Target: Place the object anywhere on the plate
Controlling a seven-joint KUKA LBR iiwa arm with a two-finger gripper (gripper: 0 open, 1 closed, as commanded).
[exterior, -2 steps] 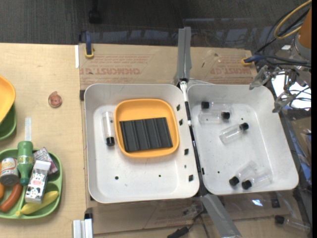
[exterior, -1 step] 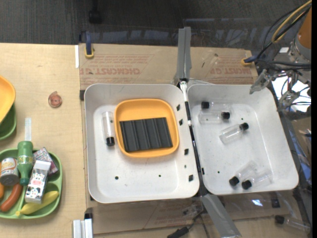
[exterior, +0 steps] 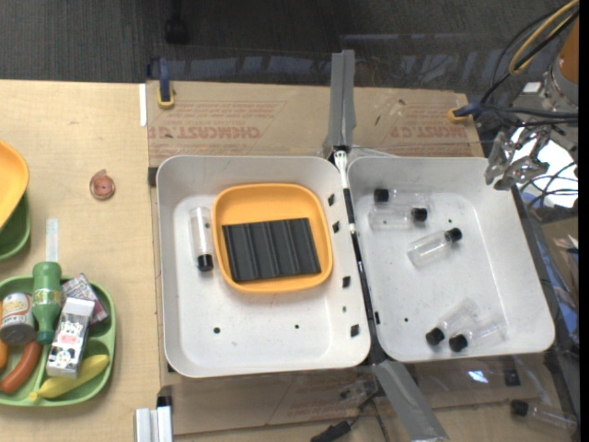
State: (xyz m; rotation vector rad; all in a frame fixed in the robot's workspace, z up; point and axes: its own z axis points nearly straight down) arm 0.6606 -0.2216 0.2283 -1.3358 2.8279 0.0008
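Observation:
An orange square plate (exterior: 270, 197) lies in the left bin (exterior: 262, 343). A dark grey ribbed slab (exterior: 271, 250) rests flat in the middle of it. Just left of the plate, a clear vial with a black cap (exterior: 201, 238) lies on the bin floor. The right bin (exterior: 515, 284) holds several more clear, black-capped vials, one near its middle (exterior: 433, 245) and a pair near the front (exterior: 457, 331). My gripper (exterior: 515, 159) hangs over the right bin's far right rim, well away from the plate, with nothing visible in it.
A metal divider (exterior: 342, 99) runs between the bins at the back. On the wooden bench to the left stand a green tray of toy food (exterior: 92, 371), a yellow bowl (exterior: 9, 187) and a small pink disc (exterior: 102, 185). Cables (exterior: 543, 35) hang at the upper right.

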